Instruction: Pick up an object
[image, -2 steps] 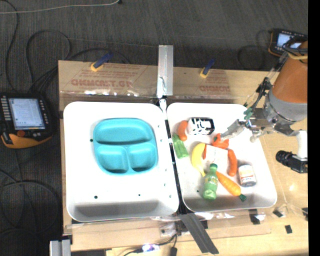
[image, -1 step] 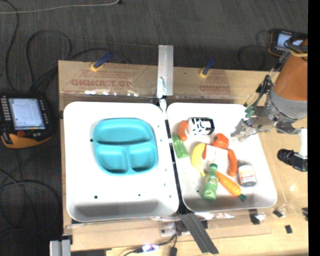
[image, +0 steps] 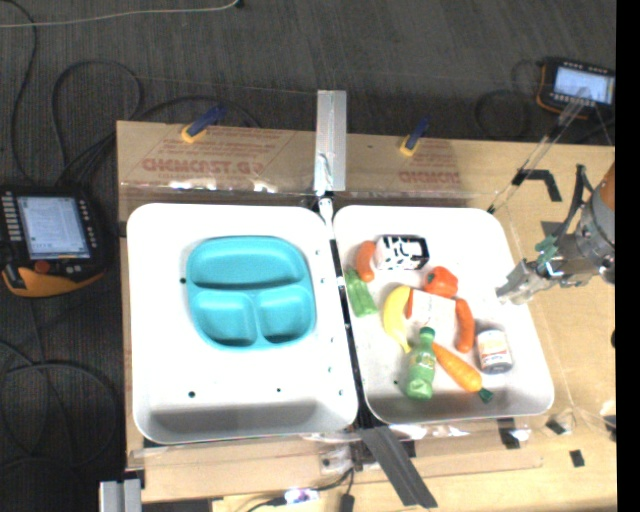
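The right bin holds several toy items. Among them are a black-and-white piece, a yellow banana, a green bottle, an orange carrot, a red pepper and a small white can. My gripper hangs over the bin's right rim, up and to the right of the can. I see nothing held in it.
In the left bin lies a blue divided tray. A green piece rests against the right bin's left wall. Clamps hold cardboard behind the bins. Teach pendants and cables lie on the floor to the left and behind.
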